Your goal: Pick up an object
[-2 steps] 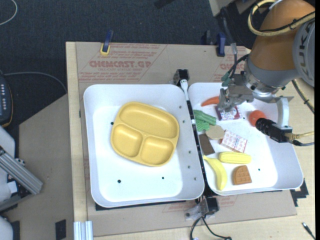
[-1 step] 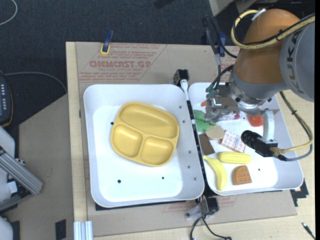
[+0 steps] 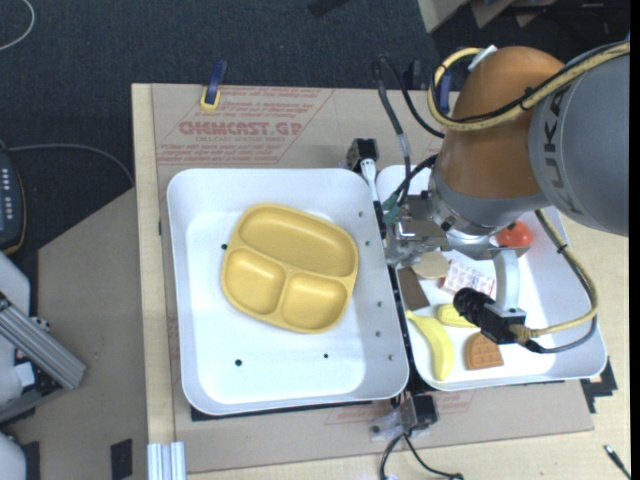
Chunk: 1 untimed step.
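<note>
While the arm [image 3: 500, 138] hangs low over the right bin [image 3: 570, 363], its gripper [image 3: 440, 258], jaws hidden, crowds that bin's left wall above a banana [image 3: 436, 338] and brown biscuit [image 3: 484, 353]; the left bin [image 3: 200, 358] keeps a yellow tray [image 3: 290, 266] amid bare floor.

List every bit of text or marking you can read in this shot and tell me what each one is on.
"CHEMCAST GP", red print on the brown protective sheet covering the bench top, behind the left bin.
Smaller red lines above and below that word: too blurred to read.
"KU", large letters on the grey arm, cut off at the picture's edge.
Red and white packet in the right bin: print too small to read.
</note>
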Motion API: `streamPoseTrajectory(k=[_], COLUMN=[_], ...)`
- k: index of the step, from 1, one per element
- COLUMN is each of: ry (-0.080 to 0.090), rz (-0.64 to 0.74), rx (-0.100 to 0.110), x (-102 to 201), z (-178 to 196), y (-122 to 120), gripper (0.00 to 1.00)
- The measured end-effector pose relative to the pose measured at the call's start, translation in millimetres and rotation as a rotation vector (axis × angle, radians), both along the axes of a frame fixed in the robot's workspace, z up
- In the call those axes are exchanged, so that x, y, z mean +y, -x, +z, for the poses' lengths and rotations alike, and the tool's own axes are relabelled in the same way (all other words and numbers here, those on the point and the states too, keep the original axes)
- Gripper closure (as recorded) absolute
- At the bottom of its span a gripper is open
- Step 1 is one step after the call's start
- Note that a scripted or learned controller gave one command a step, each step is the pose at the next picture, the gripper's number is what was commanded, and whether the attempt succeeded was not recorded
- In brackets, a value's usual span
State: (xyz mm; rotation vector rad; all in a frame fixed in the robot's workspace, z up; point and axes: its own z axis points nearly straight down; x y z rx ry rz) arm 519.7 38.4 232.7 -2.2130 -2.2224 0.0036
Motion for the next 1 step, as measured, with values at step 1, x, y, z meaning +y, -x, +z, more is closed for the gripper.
streamPoseTrajectory(k=[1], ry=[0.001], rz=[-0.002], rx=[-0.005], x=[6.2], z=[1.6], y=[-0.8], gripper=[1.00])
